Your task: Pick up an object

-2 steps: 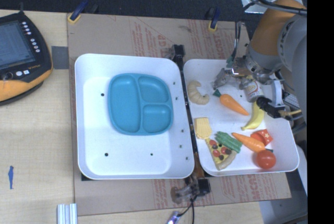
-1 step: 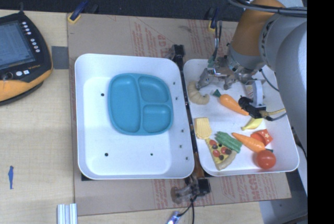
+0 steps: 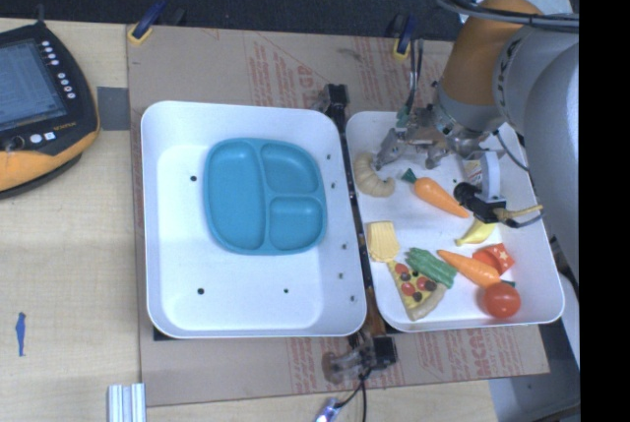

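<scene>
My gripper (image 3: pixel 411 150) hangs over the back of the right bin (image 3: pixel 547 258), its fingers spread open with nothing between them. Just below and left of it lies a tan croissant (image 3: pixel 372 177). An orange carrot (image 3: pixel 440 197) lies just below and right of the gripper. Further forward in the bin are a yellow banana (image 3: pixel 477 233), a yellow cheese block (image 3: pixel 383 240), a pizza slice (image 3: pixel 413 288), a green vegetable (image 3: pixel 430 266), a second carrot (image 3: pixel 471 266), a red piece (image 3: pixel 498 258) and a red tomato (image 3: pixel 501 301).
The left bin (image 3: pixel 172 243) holds a blue divided plate (image 3: pixel 264 194). A teach pendant (image 3: pixel 39 105) lies on the bench at far left. The grey arm (image 3: pixel 536 105) reaches over the right bin's back right corner.
</scene>
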